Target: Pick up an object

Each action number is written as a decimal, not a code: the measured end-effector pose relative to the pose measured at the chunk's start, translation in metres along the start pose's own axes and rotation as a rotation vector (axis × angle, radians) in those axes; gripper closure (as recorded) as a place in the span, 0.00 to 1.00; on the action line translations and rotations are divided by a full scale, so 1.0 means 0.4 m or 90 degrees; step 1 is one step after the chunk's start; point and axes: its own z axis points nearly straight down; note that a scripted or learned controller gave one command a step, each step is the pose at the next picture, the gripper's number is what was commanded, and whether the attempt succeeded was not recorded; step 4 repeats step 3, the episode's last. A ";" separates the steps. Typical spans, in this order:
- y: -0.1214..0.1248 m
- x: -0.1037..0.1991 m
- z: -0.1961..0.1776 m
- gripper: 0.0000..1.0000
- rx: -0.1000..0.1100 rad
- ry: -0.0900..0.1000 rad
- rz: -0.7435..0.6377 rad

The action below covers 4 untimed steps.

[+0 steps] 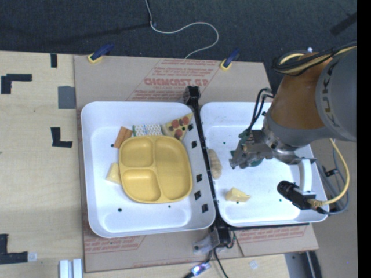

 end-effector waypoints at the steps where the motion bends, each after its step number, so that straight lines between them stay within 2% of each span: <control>1: -0.064 0.109 -0.055 1.00 -0.001 0.001 -0.001; 4: -0.058 0.088 -0.002 1.00 0.000 -0.001 0.003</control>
